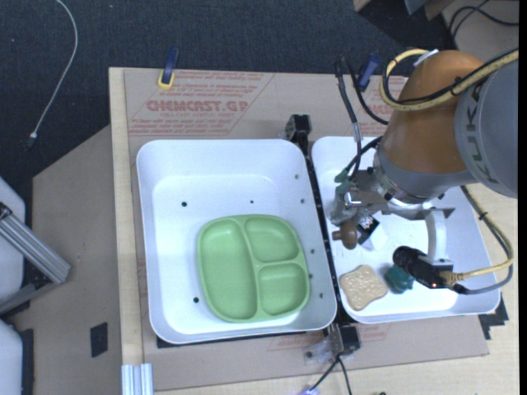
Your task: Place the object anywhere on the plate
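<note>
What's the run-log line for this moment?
arm: over right white bin | gripper: low near brown object, grasp unclear | green divided plate: left white bin, bare | beige cracker-shaped toy, teal object: right bin

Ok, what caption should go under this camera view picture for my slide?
Robot arm's gripper low over the right bin, near a tan cracker-shaped toy and a teal piece; green divided plate waits in the left bin.

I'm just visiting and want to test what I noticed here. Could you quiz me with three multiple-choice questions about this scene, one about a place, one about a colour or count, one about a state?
1. Where is the plate?
A. left bin
B. right bin
C. the floor

2. How many sections has the plate?
A. one
B. three
C. five

3. What lies on the plate?
A. a cracker
B. a teal toy
C. nothing

Answers:
1 A, it sits in the left bin.
2 B, ridges divide it into three.
3 C, the cracker lies in the right bin.
</note>
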Available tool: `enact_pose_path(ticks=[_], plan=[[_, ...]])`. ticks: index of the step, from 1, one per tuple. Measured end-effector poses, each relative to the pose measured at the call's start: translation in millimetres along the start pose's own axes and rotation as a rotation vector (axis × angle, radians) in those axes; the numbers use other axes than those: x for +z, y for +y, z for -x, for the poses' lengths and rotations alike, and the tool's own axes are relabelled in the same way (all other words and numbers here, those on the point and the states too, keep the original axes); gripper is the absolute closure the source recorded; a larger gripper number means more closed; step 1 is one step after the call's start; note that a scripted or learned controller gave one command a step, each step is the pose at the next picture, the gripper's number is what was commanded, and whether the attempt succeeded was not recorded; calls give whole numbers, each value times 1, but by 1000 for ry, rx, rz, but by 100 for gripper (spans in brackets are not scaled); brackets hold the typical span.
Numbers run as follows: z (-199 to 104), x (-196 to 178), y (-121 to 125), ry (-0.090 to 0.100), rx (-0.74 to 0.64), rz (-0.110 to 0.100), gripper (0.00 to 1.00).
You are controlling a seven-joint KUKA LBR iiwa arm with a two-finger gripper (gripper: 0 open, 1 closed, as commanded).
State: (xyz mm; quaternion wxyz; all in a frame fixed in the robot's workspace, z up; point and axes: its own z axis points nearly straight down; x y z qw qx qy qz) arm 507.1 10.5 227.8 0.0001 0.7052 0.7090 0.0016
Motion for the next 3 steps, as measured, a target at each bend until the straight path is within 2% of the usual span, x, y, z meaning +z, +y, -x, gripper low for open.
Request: enact_pose_path(ticks=[1, 2, 3], plan=[[-54, -9, -3, 0, -1, 0, 100], [-102, 5, -6, -1, 4, -6, 100], [-102, 5, -6, -2, 5, -5, 0]])
